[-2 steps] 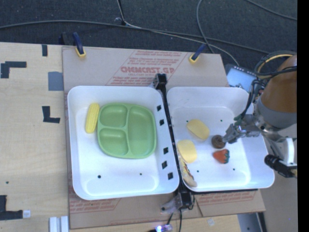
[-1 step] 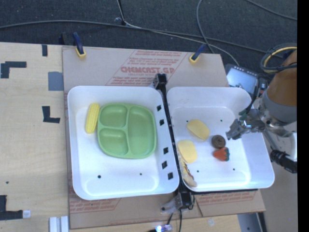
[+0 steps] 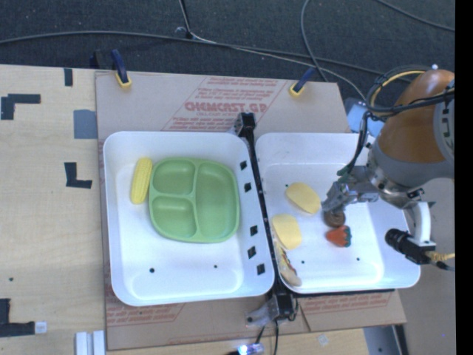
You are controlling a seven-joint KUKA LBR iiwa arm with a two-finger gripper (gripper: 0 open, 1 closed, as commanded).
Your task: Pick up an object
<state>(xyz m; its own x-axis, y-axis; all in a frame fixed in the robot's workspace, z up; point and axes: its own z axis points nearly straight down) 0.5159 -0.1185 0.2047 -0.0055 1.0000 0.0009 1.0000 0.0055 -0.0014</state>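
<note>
My gripper (image 3: pixel 335 207) reaches down into the right bin (image 3: pixel 318 157) from the right. Its tip sits over a small brown object (image 3: pixel 335 218), touching or just above it. A red strawberry-like piece (image 3: pixel 338 236) lies just below that. Two pale yellow pieces lie to the left: one (image 3: pixel 303 197) beside the gripper and one (image 3: pixel 287 231) nearer the divider. A tan piece (image 3: pixel 288 268) rests against the bin's left wall near the front.
The left bin (image 3: pixel 126 272) holds a green divided plate (image 3: pixel 195 200) and a yellow corn cob (image 3: pixel 140 180) beside it. A black divider (image 3: pixel 255 191) runs between the bins. Cables cross the dark floor behind the bench.
</note>
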